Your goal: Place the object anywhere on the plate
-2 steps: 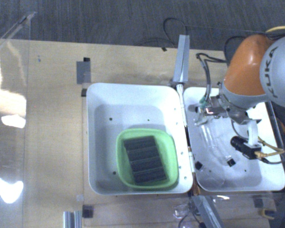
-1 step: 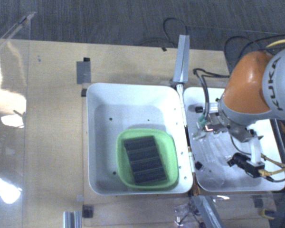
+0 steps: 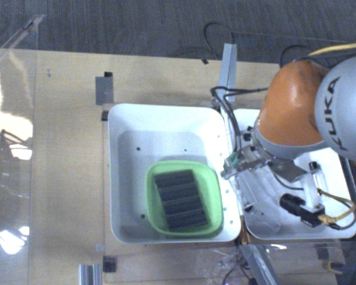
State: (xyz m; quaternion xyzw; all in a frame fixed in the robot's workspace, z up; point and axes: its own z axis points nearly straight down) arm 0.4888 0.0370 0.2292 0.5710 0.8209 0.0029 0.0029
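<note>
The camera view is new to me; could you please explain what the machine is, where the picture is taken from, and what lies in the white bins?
The machine is a robot arm, grey with an orange band, reaching in from the right. The picture comes from one camera fixed above the bench, looking down at a slant. Two shallow white bins sit side by side. In the left bin is a green plate, and a dark ribbed block lies on it. The arm hangs over the right bin, with its gripper close to the wall between the bins. I cannot tell whether it holds anything.
</note>
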